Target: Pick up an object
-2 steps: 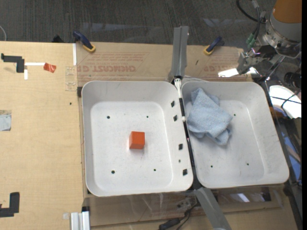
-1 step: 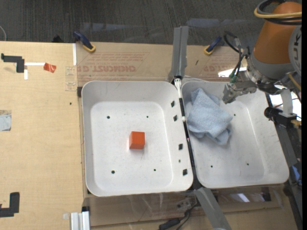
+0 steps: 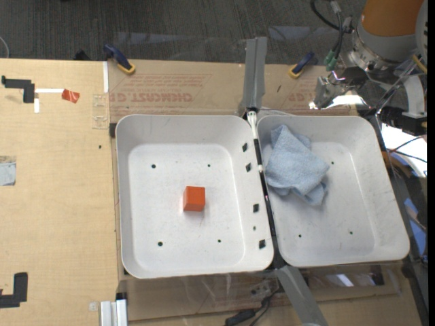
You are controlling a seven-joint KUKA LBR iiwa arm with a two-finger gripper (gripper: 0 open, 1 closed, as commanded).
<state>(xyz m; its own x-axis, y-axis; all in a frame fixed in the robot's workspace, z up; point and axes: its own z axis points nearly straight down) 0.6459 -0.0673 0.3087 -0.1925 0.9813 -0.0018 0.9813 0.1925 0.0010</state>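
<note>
Nearest the camera, the near rims of the two white bins sit side by side on the worktop [image 3: 54,182], a pale wooden surface that stretches off to the left. In the left bin [image 3: 136,243] an orange-red cube [image 3: 194,199] rests flat on the floor, a little near of the middle and apart from every wall. Across the shared divider, the right bin [image 3: 367,243] holds a crumpled grey-blue cloth [image 3: 293,165], bunched in the far left part of that bin, its left edge close against the divider wall.

Farther back, beyond the bins' far rims, a sheet of brown cardboard [image 3: 170,87] with printed lettering lies across the worktop, pinned by a blue-and-yellow clamp [image 3: 119,58] at its far left and another clamp [image 3: 302,64] toward the right. A small red tag [image 3: 70,96] lies on the worktop at far left.

At the far right, the claw [image 3: 338,87] hangs just beyond the far rim of the right bin, over the cardboard. It is well apart from the cube, which lies near and to the left of it in the other bin, and nearer to the cloth though clear of it. Whether the claw is spread or pressed together cannot be told; cabling and glare clutter it. Above it the arm's orange band [image 3: 391,5] and grey wrist rise toward the far right corner, roughly upright.
</note>
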